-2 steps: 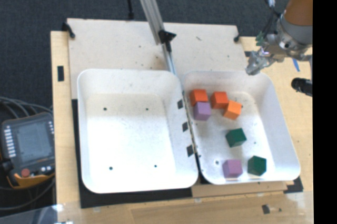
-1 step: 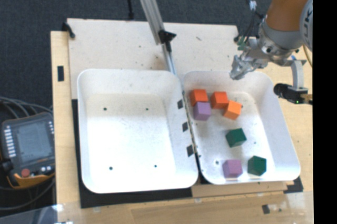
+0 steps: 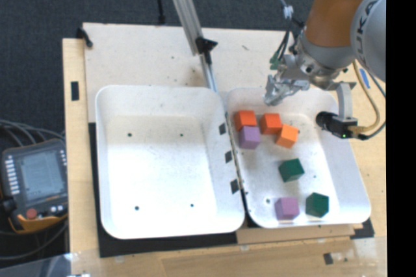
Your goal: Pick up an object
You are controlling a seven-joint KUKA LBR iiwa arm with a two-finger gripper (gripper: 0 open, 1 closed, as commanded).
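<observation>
**Above the right bin, the gripper hangs near the upper rim**

Clearly, the two white bins lie side by side on the bench. The left bin (image 3: 162,158) fills the middle-left of the frame. The right bin (image 3: 348,165) holds all the blocks. Their inner walls meet along a line running from the upper middle down to the lower middle of the frame.

The gripper (image 3: 274,95) is in the upper right, over the upper rim of the right bin. The grey arm with the orange band (image 3: 335,9) comes in from the right edge. Whether the fingers are spread or pressed together, I cannot tell; they are small and blurred, and nothing is seen between them.

Just below the gripper, a group of four blocks lies close together: an orange block (image 3: 245,118) near the inner wall, a purple block (image 3: 249,137) touching it from below, a second orange block (image 3: 271,123) to the right, and a third orange block (image 3: 287,135), tilted, beside that one. The second orange block is the nearest to the fingertips, a little below them and apart.

Lower in the bin there is more open floor. A green block (image 3: 291,170) lies alone in the middle. Near the lower rim, another purple block (image 3: 286,207) and another green block (image 3: 317,204) lie near each other.
</observation>
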